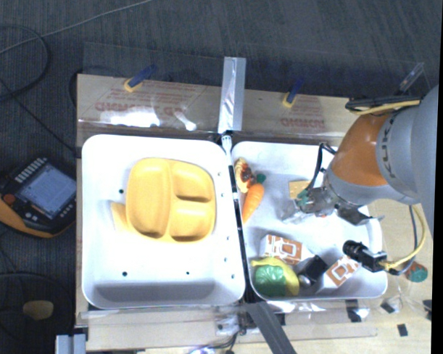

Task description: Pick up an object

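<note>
The pincer (307, 206) hangs low in the right bin (280, 154), in its middle part, under the grey arm with the orange band (360, 152). Whether it is apart or together I cannot tell from here; the metal parts blur into one shape, and I see nothing clearly held in it.

Just beside it, toward the back, lies a small tan card (299, 188). To its left the carrot (252, 199) rests along the wall between the bins, with a small orange and dark toy (242, 172) touching its top. Nearer the front are an orange-white box (282, 248), a green pepper (274, 277), a black piece (311, 270) and a second small box (341, 271). The left bin (102, 277) bears a yellow divided tray (170, 198).

I think the risk is this: the pincer stands over bare white floor, between things, so it may close on nothing. The flat card is also hard to grip, and the front things are crowded, so one could push another away.
</note>
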